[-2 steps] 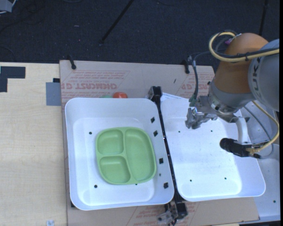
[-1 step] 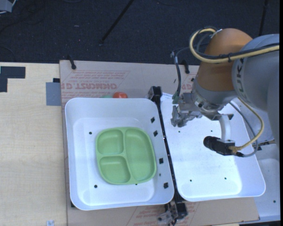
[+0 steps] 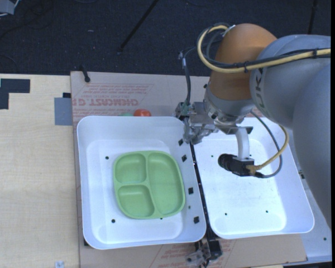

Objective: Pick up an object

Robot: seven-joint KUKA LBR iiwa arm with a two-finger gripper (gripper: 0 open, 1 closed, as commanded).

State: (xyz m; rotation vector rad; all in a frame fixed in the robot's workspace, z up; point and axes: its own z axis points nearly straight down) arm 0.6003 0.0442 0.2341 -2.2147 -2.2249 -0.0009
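A light green divided plate (image 3: pixel 148 183) with three compartments lies flat in the left bin (image 3: pixel 95 149). My gripper (image 3: pixel 192 132) hangs at the far end of the wall between the two bins, just beyond the plate's far right corner and apart from it. I see nothing held in it. The grey arm with its orange band (image 3: pixel 243 43) covers the far part of the right bin (image 3: pixel 268 216).
A black cylinder (image 3: pixel 234 164) on a yellow cable hangs from the wrist over the right bin's floor. A small red object (image 3: pixel 142 113) sits behind the left bin's far rim. Black clips line the divider between the bins.
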